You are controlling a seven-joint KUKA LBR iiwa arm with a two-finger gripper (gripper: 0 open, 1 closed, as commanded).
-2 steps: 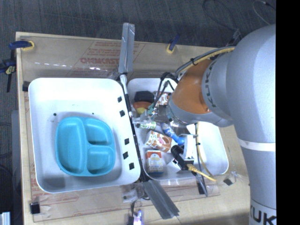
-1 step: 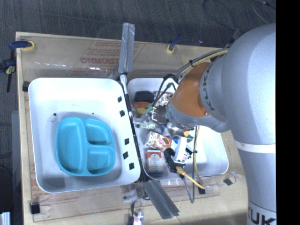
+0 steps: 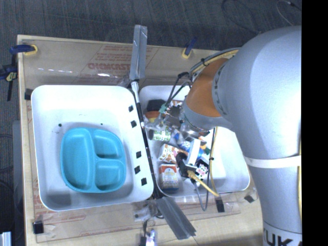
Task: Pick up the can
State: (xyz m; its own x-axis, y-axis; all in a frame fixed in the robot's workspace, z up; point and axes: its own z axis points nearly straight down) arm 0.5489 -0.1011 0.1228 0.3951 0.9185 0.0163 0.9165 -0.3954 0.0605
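Note:
A small can (image 3: 168, 176) with an orange and white label lies near the front left corner of the right bin (image 3: 231, 158). My gripper (image 3: 167, 121) hangs over the left middle of that bin, among the clutter and some way behind the can. The grey wrist and orange band hide most of the gripper. Nothing shows between its fingers.
The left bin (image 3: 46, 106) holds a blue divided plate (image 3: 93, 159). In the right bin lie a green-labelled item (image 3: 161, 135), a printed carton (image 3: 168, 152) just behind the can, and a dark object (image 3: 155, 106) at the back left. The arm covers the bin's right half.

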